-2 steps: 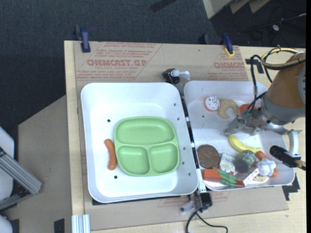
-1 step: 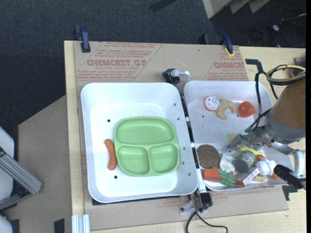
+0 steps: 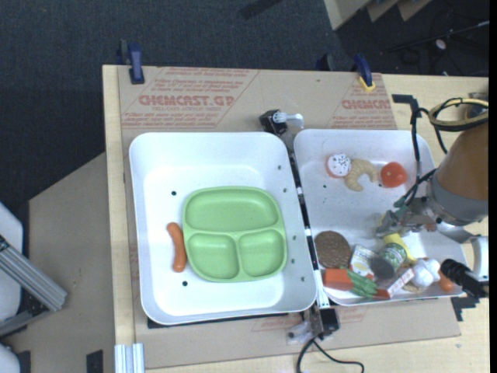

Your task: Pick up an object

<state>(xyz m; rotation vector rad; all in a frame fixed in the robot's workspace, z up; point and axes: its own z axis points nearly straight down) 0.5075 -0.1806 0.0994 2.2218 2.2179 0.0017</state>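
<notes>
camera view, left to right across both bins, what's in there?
Orange sausage → green divided plate → brown patty → white round piece → tan curved piece → red ball → gripper. The clutter at the right bin's near edge overlaps, so I've left it out.

A wooden bench covered with printed brown cardboard carries two white bins, left and right, side by side.
</notes>
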